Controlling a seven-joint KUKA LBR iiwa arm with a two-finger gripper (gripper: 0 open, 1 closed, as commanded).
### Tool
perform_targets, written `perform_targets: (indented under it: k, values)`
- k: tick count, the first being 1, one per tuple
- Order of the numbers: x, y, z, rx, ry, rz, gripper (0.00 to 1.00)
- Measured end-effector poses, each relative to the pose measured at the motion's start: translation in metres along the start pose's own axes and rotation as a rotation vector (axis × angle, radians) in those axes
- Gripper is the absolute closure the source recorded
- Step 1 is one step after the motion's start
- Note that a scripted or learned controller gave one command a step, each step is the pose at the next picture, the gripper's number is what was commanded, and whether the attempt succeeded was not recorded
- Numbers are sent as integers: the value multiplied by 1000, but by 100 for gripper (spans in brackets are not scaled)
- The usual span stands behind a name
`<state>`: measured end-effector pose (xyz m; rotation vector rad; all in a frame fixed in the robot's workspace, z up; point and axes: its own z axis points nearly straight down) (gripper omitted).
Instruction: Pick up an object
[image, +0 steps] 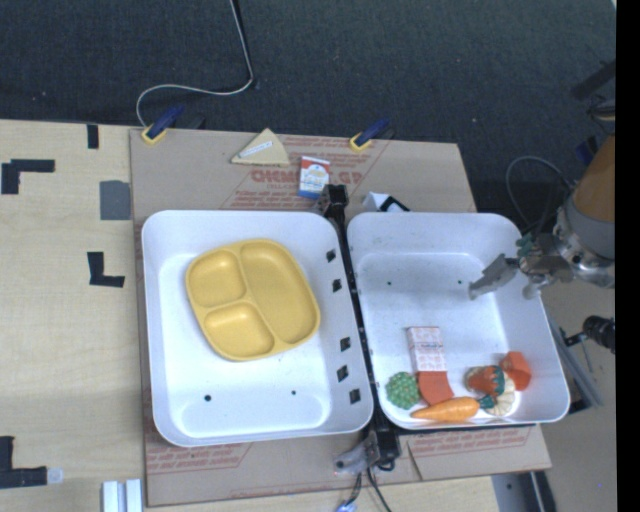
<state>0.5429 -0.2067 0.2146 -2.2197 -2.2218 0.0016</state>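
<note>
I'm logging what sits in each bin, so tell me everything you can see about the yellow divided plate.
The yellow divided plastic plate lies flat and face up in the left shallow white bin, toward its upper middle. It is a rounded rectangle turned at a slant, with raised ridges splitting it into three compartments, two along the upper side and one at the lower left. Its surface looks smooth, matte and bare. It rests on the bin floor, apart from the walls, with nothing else touching it.

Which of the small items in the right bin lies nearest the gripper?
The pink-and-white carton, highest in the pile, sits closest to the gripper; the carrot and green piece lie farther down.
</note>
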Motion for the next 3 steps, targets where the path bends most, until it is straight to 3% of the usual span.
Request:
perform_targets:
  k: [1,2,3]
  values:
    - [81,43,47,1,1,-1,0]
    - [84,5,128,-2,0,0,0]
    - [82,5,118,-6,-4,0,100]
